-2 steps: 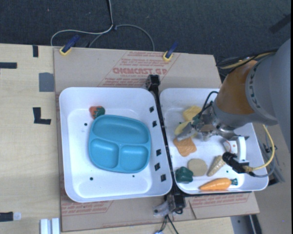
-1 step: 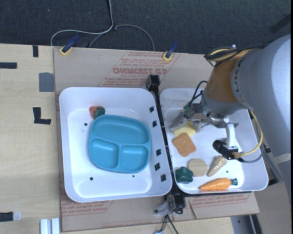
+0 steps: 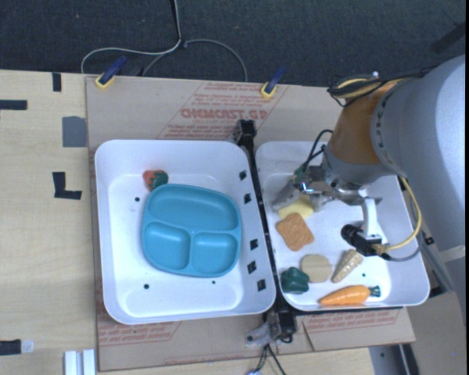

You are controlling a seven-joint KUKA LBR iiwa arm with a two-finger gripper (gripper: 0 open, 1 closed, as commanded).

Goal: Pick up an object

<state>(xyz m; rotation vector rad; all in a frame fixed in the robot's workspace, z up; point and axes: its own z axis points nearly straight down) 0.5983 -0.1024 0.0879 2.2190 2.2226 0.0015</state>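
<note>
Arm low over the right bin [image 3: 406, 291], jaws [image 3: 297, 196] by the yellow block [image 3: 295, 210].

Nearest lies a carrot [image 3: 346, 294], then a green piece [image 3: 294, 280], a round biscuit [image 3: 316, 267] and a cone [image 3: 346, 266]. Next a waffle [image 3: 295, 230] – just under the yellow block. I cannot tell how the jaws stand, or if they hold anything. The left bin [image 3: 117, 209] holds a blue plate [image 3: 191, 230] and – farther back – a small red and green toy [image 3: 154, 179].

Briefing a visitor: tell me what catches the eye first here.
The big blue divided plate in the left bin stands out first. Next, the grey arm with its orange band reaching over the right bin, above toy foods such as an orange carrot near the front edge.
</note>
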